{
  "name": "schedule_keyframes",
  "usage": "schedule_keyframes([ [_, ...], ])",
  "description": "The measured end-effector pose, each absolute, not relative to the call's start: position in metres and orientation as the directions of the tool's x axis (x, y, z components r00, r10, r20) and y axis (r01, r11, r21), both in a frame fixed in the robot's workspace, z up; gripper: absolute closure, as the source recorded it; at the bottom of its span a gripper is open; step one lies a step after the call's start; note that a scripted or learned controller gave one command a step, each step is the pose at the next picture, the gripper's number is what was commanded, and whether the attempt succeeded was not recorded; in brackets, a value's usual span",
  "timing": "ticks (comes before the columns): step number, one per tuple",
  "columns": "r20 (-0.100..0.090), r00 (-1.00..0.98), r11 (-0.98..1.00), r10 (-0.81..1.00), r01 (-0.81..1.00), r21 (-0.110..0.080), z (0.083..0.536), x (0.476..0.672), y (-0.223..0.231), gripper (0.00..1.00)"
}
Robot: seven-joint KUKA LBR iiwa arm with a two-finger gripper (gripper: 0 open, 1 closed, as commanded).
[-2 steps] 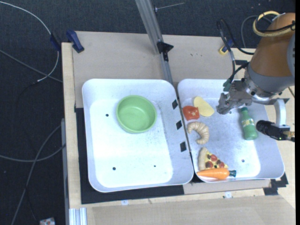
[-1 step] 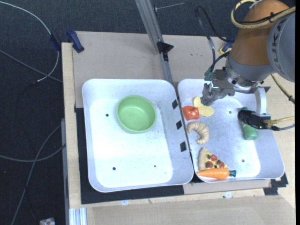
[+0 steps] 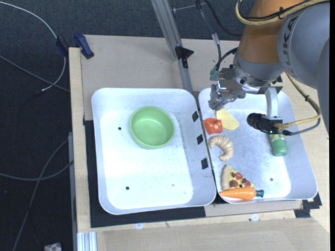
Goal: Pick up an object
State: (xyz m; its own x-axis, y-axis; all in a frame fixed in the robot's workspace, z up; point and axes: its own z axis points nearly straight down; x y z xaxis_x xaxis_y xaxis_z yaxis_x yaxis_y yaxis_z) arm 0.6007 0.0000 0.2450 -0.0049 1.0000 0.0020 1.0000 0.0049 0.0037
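Carrot (image 3: 239,194) first, the toy lying closest to the front rim of the right bin (image 3: 301,156), far below my gripper (image 3: 221,99), with a pizza slice (image 3: 234,178) touching it just above. Next up is one croissant (image 3: 222,146), curled, then one small red piece (image 3: 212,125) and one yellow piece (image 3: 228,120), maybe a chip. That yellow piece lies right under my fingertips, a tiny bit toward the arm side, and its long side runs slanting away from me down toward the croissant. So the nearest thing to grab is the yellow one, with the red one just beside it. Off to my arm side sits one green bottle (image 3: 279,144) near a black cable end. Over in the left bin (image 3: 104,156), well away from me, is one green bowl (image 3: 152,126). That makes two bins and seven things. My fingers point down but I cannot tell if they are apart or together, and I see nothing between them
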Motion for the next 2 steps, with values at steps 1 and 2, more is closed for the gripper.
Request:
schedule_keyframes([
  [1, 0.003, -0.006, 0.006, 1.000, 1.000, 0.004, 0.252, 0.621, 0.046, 1.00],
  [2, 0.001, -0.005, 0.005, 1.000, 1.000, 0.004, 0.240, 0.647, 0.093, 1.00],
])
